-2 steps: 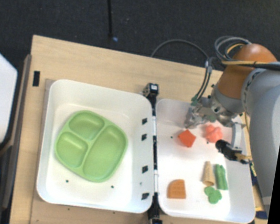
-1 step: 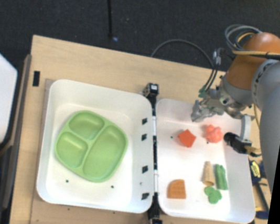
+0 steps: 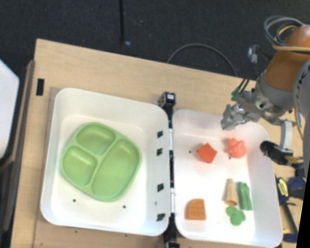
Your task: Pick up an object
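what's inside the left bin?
The left bin holds a green divided plate with bare compartments. Whatever lies beneath the plate is covered.

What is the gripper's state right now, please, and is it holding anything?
Gripper: above the far edge of the right bin, nothing seen in it; open or closed cannot be told from this view.

Bins [image 3: 116, 108] smooth white plastic, green tray [image 3: 100, 161] glossy plastic, bench [image 3: 122, 74] matt wood.
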